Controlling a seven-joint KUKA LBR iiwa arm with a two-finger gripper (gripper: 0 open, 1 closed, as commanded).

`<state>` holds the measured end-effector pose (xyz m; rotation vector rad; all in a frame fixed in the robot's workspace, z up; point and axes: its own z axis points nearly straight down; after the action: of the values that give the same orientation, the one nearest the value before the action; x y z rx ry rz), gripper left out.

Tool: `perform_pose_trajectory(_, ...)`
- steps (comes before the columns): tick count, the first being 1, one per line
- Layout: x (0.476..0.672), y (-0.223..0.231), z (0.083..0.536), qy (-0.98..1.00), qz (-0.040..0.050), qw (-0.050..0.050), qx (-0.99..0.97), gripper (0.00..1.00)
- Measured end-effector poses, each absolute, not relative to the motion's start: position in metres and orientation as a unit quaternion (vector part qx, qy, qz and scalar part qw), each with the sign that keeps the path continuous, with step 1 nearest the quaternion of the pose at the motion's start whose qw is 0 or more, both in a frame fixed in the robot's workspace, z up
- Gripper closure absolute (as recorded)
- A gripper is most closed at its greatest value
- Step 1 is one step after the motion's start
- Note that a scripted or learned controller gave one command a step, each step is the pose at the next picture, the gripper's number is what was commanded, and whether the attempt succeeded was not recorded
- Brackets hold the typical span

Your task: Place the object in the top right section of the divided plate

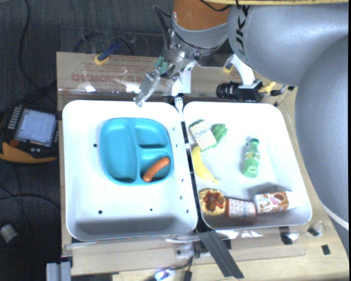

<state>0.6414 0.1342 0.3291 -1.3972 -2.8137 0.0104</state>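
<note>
We see two shallow white bins side by side on the bench; the left bin (pixel 82 174) holds a blue divided plate (pixel 120 151), and the right bin (pixel 281 127) holds a scatter of toy foods. The plate has one large section on its left and two smaller ones stacked on its right; a sausage (pixel 157 168), orange-red, lies in the lower right section, nearer the camera; its long axis runs on a diagonal, the upper end pointing toward the right bin and the far side, the lower end pointing toward the plate's near rim; it sits apart from the top right section, with the divider ridge between them.

The gripper (pixel 141 97) hangs above the far edge of the left bin, just beyond the plate's far rim and well apart from the sausage; its fingers slant down and to the left, and they look close together with nothing between them. The grey arm (pixel 304 45) with its orange band (pixel 202 7) reaches in from the right and covers the upper right of the view.

In the right bin we see a waffle-like checked piece (pixel 202 134) touching a green leafy item (pixel 219 132); a banana (pixel 200 165) just below them near the shared wall; a green bottle (pixel 251 157) standing apart toward the middle; and along the near wall a small pizza (pixel 211 200), a red carton (pixel 240 208) and another small carton (pixel 272 202) in a row.
</note>
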Motion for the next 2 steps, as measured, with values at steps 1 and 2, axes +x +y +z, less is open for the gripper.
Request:
perform_pose_trajectory(1,0.625,0.128,0.387,-0.919,0.003,0.0,-0.395,0.0)
perform_pose_trajectory(2,0.665,0.151,0.334,-0.978,0.0023,0.001,-0.209,0.0)
